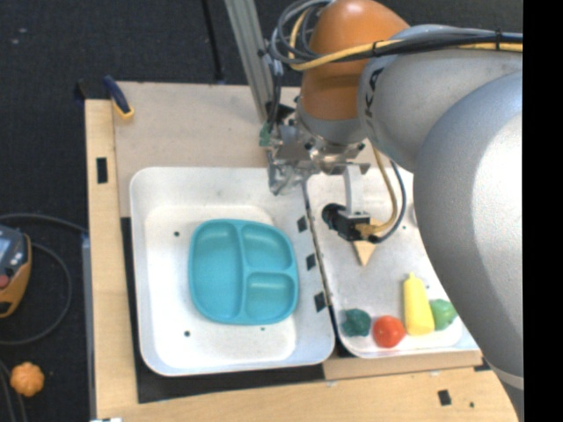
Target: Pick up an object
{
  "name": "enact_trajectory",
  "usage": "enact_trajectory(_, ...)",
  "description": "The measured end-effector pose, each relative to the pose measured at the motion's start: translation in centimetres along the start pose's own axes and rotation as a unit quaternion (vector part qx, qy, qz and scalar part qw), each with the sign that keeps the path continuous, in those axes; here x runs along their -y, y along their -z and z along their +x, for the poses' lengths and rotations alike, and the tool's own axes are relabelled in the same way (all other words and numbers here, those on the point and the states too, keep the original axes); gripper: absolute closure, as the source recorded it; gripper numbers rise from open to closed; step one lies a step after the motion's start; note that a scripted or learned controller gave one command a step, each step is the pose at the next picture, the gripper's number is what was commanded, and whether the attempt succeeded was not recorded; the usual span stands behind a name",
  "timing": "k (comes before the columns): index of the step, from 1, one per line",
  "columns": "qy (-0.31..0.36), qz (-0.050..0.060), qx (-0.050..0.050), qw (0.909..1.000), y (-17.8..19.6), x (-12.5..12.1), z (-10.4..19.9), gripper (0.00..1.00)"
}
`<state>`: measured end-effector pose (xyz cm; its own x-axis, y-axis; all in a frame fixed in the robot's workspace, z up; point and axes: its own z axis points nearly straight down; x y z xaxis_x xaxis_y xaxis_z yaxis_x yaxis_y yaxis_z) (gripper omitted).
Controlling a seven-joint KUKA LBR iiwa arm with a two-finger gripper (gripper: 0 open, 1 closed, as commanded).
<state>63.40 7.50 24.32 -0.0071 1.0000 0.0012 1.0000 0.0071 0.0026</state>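
Far to the left, off the desk (101, 236), a small orange ball (26, 378) lies on the dark floor. A blue and yellow clamp (119, 99) sits at the desk's back left corner. The left bin (141, 236) holds 1 teal plate (242, 271) with 3 compartments, lying flat near its middle. My jaws hang over that bin's back rim, close to where the 2 bins meet; whether they are wide or narrow I cannot tell, and I see nothing between them. My arm (457, 148) covers much of the right bin (383, 280). There a tan wedge (363, 251) lies mid-bin, and along the front rim sit a dark green piece (356, 322), a red piece (388, 331), a yellow piece (417, 304) and a light green piece (442, 313).
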Motion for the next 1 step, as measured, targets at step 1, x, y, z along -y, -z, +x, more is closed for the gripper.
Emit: enact_trajectory(1, -0.002, 0.001, 0.001, 1.0, -0.05, 0.02, -0.31, 0.0)
